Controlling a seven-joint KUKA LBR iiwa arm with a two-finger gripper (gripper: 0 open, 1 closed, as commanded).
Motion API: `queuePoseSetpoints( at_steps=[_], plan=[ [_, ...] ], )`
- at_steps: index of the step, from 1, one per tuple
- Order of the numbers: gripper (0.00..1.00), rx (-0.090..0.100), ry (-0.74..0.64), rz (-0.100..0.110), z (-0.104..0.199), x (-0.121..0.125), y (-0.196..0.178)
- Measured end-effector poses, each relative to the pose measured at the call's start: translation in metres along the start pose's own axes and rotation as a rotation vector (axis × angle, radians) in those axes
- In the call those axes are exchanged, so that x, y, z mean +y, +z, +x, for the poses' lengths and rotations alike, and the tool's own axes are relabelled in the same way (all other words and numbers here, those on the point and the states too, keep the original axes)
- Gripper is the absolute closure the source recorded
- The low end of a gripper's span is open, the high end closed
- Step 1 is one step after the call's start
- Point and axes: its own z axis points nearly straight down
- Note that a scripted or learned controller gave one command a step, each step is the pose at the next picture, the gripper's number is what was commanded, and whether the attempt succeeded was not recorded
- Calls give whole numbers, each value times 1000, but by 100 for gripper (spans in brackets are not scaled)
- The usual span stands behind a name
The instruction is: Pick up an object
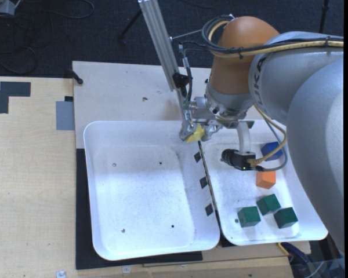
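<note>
The gripper [192, 133] is hanging over the divider's far end between the bins, its fingers pinching a small yellow object [193, 135]. The left bin [98, 155] is lying just left of it.

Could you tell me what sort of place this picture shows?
Probably a robotics lab set up for grasping trials: an industrial arm over two white bins, coloured blocks such as a green block, and cables across dark carpet.
</note>
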Motion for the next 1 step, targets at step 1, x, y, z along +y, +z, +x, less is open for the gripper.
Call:
queuePoseSetpoints(
  at_steps=[1],
  plan=[
    [100, -1, -7, 4, 1, -1, -9]
  ],
)
